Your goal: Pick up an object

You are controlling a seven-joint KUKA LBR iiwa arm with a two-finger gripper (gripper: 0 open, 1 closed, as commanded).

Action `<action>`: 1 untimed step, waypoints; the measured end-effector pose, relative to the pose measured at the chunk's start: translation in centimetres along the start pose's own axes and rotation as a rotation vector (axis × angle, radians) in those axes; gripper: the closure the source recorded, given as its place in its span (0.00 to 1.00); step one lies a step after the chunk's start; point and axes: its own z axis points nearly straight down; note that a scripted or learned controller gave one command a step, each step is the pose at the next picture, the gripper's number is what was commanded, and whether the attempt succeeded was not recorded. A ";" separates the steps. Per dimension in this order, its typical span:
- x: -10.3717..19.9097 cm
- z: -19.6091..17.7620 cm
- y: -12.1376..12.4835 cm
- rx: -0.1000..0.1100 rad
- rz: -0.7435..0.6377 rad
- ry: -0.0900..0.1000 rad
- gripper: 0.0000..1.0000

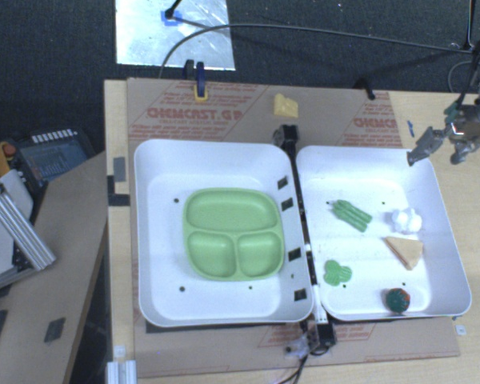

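The right bin (444, 214) holds several small items: a green ridged piece (352, 214), a white crumpled lump (404, 220), a tan wedge (406, 251), a flat green leaf-shaped piece (336, 274) and a dark green ball (397, 299). My gripper (440, 150) hangs over the far right corner of that bin, above and to the right of the white lump. Its two fingers are spread open with nothing between them.
In the left bin (156, 214) lies a light green divided plate (230, 232). A small yellow piece (286, 105) lies on the cardboard behind the bins. Cables cross the dark floor at the back. A control box (52, 160) stands on the side table at the left.
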 end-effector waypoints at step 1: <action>0.1 -0.7 0.2 -0.011 -0.003 -0.003 0.00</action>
